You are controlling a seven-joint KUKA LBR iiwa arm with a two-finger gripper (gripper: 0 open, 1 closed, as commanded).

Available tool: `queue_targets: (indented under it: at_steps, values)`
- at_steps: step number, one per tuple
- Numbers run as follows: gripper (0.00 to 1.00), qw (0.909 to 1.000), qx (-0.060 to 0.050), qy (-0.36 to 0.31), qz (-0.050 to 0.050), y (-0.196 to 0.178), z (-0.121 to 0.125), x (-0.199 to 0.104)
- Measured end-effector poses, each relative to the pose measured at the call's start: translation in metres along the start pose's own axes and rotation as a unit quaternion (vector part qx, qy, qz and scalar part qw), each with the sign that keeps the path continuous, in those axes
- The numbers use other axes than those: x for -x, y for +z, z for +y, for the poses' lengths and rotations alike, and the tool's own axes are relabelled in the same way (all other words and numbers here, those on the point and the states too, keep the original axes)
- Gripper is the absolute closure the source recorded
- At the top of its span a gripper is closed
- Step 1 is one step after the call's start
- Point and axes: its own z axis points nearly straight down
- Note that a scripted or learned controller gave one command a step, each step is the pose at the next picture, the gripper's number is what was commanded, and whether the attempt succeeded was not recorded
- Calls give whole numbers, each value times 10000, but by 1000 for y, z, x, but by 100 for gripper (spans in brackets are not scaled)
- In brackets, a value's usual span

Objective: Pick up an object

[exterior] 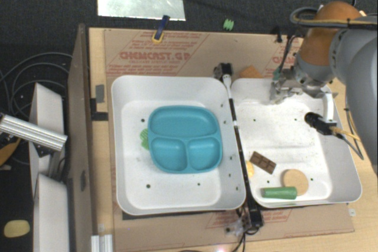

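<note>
My gripper (282, 91) hangs over the far corner of the right bin (342, 171), above bare white floor and well away from the objects. Near that bin's front edge lie a brown chocolate bar (263, 162), a round tan cookie (296, 179) and a green cylinder (279, 192), which touches the cookie. A small yellow piece (250, 169) sits against the divider beside the chocolate bar. In the left bin (127, 127), a blue divided plate (185, 137) lies flat, and a green item (144, 138) peeks out from under its left edge.
A tan object (251, 72) lies just behind the right bin's far rim. The bins rest on cardboard (177, 50). The grey arm (354, 50) enters from the right above the right bin's far right side.
</note>
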Motion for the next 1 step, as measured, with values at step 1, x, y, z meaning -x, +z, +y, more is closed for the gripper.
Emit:
queue_targets:
  at_steps: [1]
  values:
    - [100, 10000, 47, 36, -26, -127, 1, 35]
